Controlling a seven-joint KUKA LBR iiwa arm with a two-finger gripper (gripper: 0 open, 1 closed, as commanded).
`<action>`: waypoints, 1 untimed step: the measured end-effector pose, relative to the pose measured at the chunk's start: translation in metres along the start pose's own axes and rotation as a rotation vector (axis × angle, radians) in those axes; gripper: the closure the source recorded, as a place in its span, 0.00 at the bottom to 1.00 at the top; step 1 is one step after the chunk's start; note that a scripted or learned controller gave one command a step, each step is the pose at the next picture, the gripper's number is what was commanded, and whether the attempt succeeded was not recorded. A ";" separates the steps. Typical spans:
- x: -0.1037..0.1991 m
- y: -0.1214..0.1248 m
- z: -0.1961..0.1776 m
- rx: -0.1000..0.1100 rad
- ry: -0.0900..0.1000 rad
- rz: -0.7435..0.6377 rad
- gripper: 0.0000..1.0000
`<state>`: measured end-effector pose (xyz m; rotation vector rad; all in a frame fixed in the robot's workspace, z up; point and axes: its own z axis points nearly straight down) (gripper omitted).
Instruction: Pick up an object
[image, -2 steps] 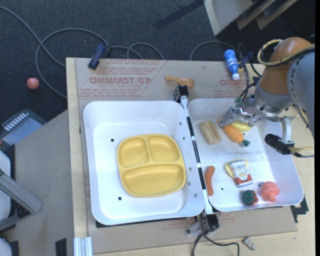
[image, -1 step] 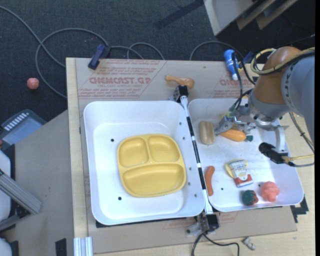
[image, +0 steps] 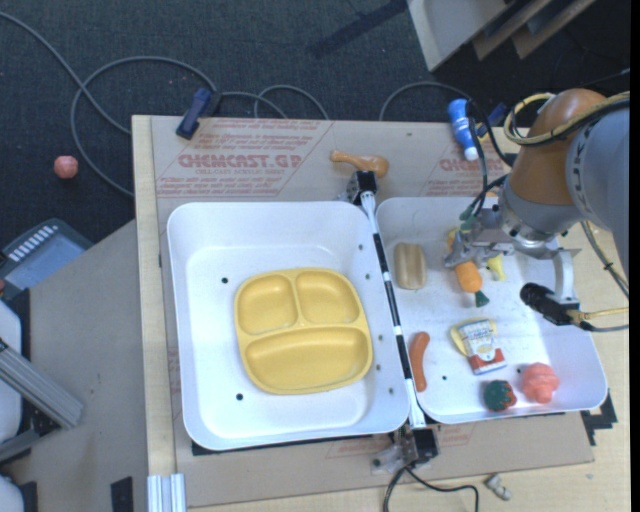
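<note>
The worktop (image: 250, 160) is a pale board printed with red lettering, resting on dark carpet crossed by loose grey cables (image: 110, 80). Two shallow white bins sit on it side by side. The left bin (image: 200, 300) holds a yellow divided plate (image: 300, 328) at its centre. In the right bin (image: 570, 345) the gripper (image: 470, 250) hangs at about 12 o'clock, directly over a toy carrot (image: 470, 278); whether the jaws are spread or closed cannot be told. A tan bread piece (image: 409, 266) lies at 10 o'clock, a red sausage (image: 418, 358) at 8 o'clock, a small printed packet (image: 479, 345) near centre, and a green-and-red vegetable (image: 500, 395) beside a pink piece (image: 540, 382) at 5 o'clock. A blue clamp (image: 195, 112) grips the board's far edge.
</note>
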<state>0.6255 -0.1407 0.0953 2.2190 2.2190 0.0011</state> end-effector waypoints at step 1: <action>0.076 0.006 -0.090 0.000 0.002 -0.002 1.00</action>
